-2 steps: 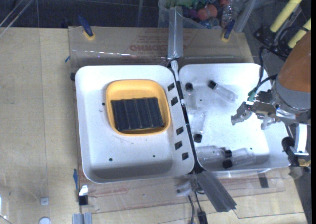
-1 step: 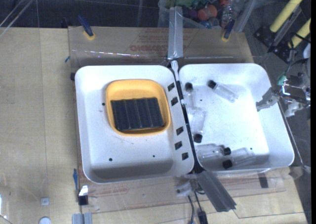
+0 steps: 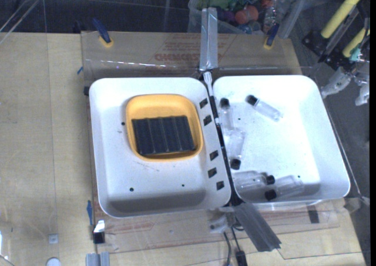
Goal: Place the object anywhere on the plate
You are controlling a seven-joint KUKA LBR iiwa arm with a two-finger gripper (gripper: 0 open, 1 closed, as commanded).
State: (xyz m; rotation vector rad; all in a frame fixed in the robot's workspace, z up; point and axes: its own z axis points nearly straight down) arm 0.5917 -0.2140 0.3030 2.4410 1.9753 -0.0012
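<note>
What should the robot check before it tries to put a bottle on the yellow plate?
1. Plate sits flat in the left bin: ok.
2. Room on the plate: not ok, a dark ribbed block covers most of it.
3. Bottles in the right bin: ok, several clear ones, such as one near the top and two near the front wall.
4. Front bottles easy to grab: not ok, they lie close together by the wall.
5. Gripper ready: cannot tell, it is at the right edge.
</note>
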